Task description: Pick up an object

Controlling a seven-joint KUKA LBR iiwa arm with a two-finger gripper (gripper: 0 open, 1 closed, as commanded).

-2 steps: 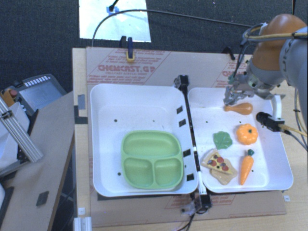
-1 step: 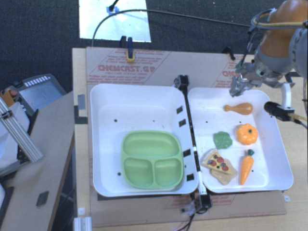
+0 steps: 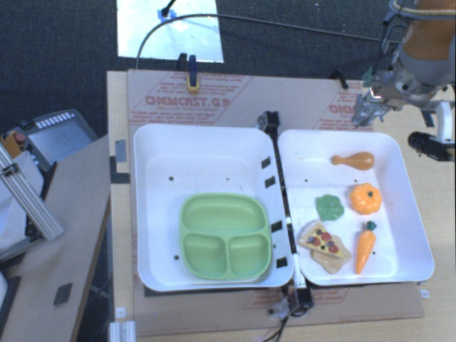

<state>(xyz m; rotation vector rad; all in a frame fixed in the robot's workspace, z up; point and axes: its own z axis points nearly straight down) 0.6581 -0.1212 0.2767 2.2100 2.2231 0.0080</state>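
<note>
So the gripper [image 3: 365,110] was parked up at the far edge of the right bin [image 3: 410,180], just past the rim and over the cardboard, hanging off the grey arm with the orange band. It was too small and blurry to say what state it was in, so I couldn't tell, but nothing was hanging from it.

All the pickable stuff sat in the right bin. The drumstick [image 3: 354,160] was the closest candidate: nearer the camera than the gripper and basically straight below it in the view, maybe a hair to the left. Its long axis ran left to right, thin bone end on the left, fat end on the right. So my guess was the move came down to a short hop toward the near side plus a drop, with the fingers straddling it across the narrow way, i.e. near-far.

Everything else was further toward the near side: pumpkin [image 3: 365,199], green leafy thing [image 3: 329,207], pizza slice [image 3: 325,245] and carrot [image 3: 364,246], the carrot lying roughly near-far with its leafy end away from the camera.

The left bin [image 3: 153,184] just had the green tray [image 3: 224,235], well apart from the gripper.
</note>
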